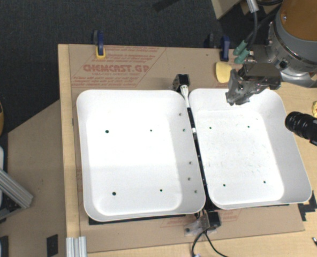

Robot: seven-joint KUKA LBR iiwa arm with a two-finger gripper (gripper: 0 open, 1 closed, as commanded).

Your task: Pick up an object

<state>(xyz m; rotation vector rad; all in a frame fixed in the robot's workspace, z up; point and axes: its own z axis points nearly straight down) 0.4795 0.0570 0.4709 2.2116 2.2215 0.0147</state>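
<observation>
The bench top is a brown cardboard sheet [121, 66] printed with red lettering along its far part, fixed at the far edge by two blue clamps: one clamp [99, 43] at the far left and another clamp [225, 47] at the far right. Two shallow white bins sit side by side on this sheet. The left bin [89, 159] and the right bin [287, 165] meet along a dark strip [195, 143] running from far to near between them, with a small black fitting at its far end. Each bin floor carries four small dark dots near its corners. The gripper [238, 97] hangs over the far rim of the right bin, near that bin's far-left corner; whether its fingers are spread or closed cannot be told from this view, and nothing is visible between them. A pale yellow object [221, 72] lies on the cardboard outside the bins, just beyond the right bin's far rim and beside the gripper. A black cylindrical part [303, 126] projects in from the right above the right bin's edge. Dark carpet [51, 15] surrounds the bench on the far and left sides. A grey metal bar [8, 183] lies at the lower left
</observation>
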